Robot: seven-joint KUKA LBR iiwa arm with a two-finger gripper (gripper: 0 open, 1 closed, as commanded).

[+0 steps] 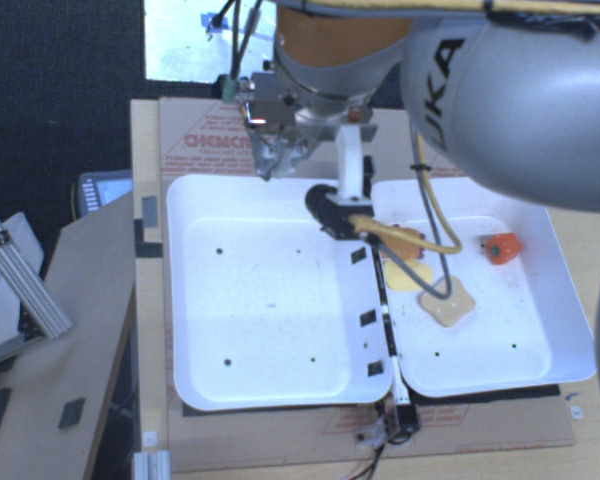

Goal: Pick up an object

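Brown cardboard printed with red lettering covers the surface (pixel 205 140), and two shallow white bins sit on it side by side. The objects to pick lie in the bin on the view's right (pixel 525 343). A tan, roughly square block (pixel 448 308) rests flat near the middle of that bin's floor. A thin pale-yellow disc (pixel 404 276) lies just beside the tan block on its upper left, their edges touching or nearly so. A small orange object (pixel 500 247) sits up and to the right of the tan block, well apart from it and nearer the bin's far wall. The bin on the view's left (pixel 270 308) lies on the other side of the tan block, across the seam where the two bins meet.

The gripper (pixel 277 156) hangs far up and to the left of the tan block, over the far rim of the left bin. I cannot tell whether it is open or closed. The grey arm (pixel 520 78) fills the upper right.
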